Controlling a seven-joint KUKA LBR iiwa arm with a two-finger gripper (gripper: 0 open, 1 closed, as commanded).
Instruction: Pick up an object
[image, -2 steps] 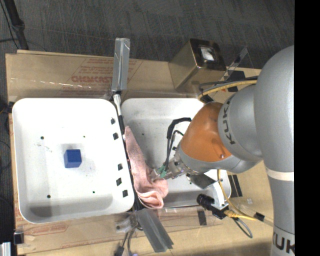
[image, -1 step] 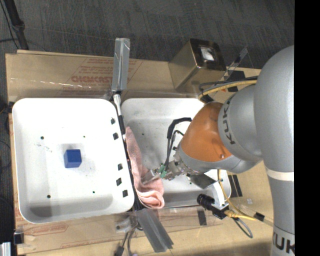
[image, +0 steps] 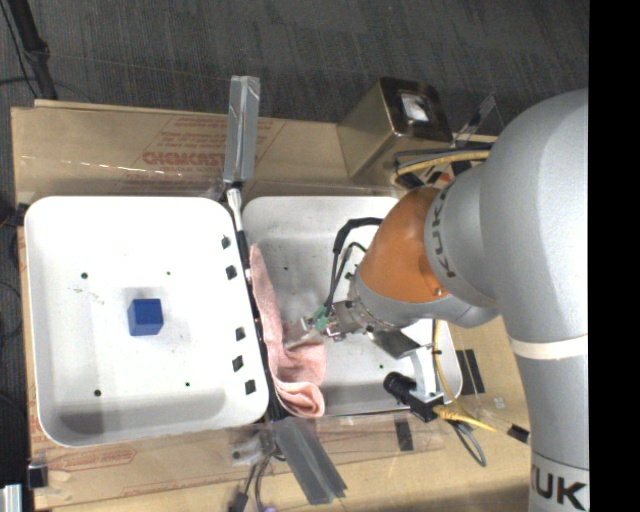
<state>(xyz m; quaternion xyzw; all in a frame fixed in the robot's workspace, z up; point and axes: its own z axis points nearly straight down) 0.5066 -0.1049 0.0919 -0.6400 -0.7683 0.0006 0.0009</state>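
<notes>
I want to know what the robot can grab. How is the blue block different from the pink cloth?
The blue block is a small, neat cube; the pink cloth is bigger, long and crumpled. The block sits alone in the middle of the left bin; the cloth lies along the left wall of the right bin. The pincer is right at the cloth, far from the block. Both lie in white bins.

The grey arm (image: 530, 250) fills the 3 o'clock side of the frame and bends toward 9 o'clock. Its orange band (image: 400, 260) sits just above the wrist, near centre. The gripper (image: 318, 325) points toward 8 o'clock, low, its tip partly hidden by cabling.
</notes>
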